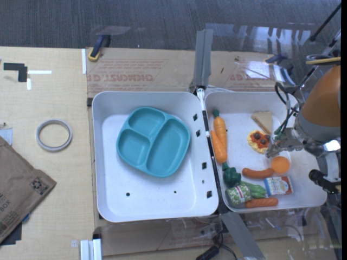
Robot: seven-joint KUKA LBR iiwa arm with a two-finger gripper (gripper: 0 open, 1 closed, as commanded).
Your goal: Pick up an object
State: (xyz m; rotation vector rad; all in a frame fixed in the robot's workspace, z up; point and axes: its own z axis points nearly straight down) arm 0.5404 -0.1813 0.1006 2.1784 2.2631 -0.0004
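Right bin (238, 108) | pincer (275, 145) over pizza slice (258, 140) | orange (280, 164) beside

Arm in from right, orange band up, gripper (277, 145) low over right bin's mid

glossy plastic bins (103, 145), matt teal plastic plate (153, 141), cardboard underlay (141, 69).

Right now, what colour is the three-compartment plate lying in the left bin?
Teal blue all over, the divided plastic plate shows best in the overhead camera view.
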